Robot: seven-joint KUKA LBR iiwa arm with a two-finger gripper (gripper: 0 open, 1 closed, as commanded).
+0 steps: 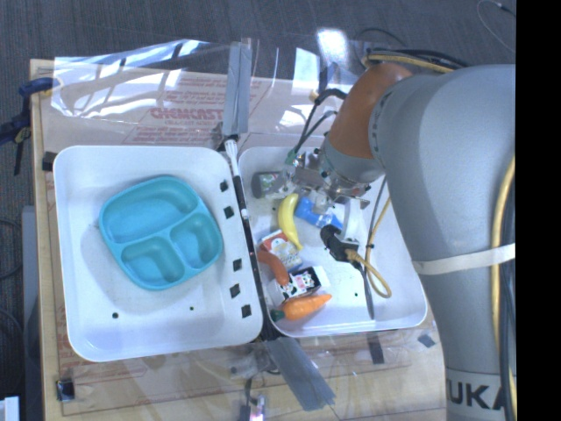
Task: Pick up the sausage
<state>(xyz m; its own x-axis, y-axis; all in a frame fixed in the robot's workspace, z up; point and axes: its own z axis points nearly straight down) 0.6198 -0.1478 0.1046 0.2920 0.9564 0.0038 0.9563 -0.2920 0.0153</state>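
Note:
The sausage (pixel 271 267), a short reddish-brown link, lies near the left wall of the right bin (pixel 399 298), partly under a small white and red packet (pixel 280 245). My gripper (pixel 320 197) hangs over the back half of that bin, above a blue object (pixel 309 211) and beside a yellow banana (pixel 289 218). It is up and to the right of the sausage, well apart from it. The wrist hides what lies between its tips.
An orange carrot (pixel 308 306) and a black and white carton (pixel 303 281) lie just in front of the sausage. A grey can (pixel 266 182) sits at the bin's back left. The left bin (pixel 79 314) holds a blue divided plate (pixel 159 231).

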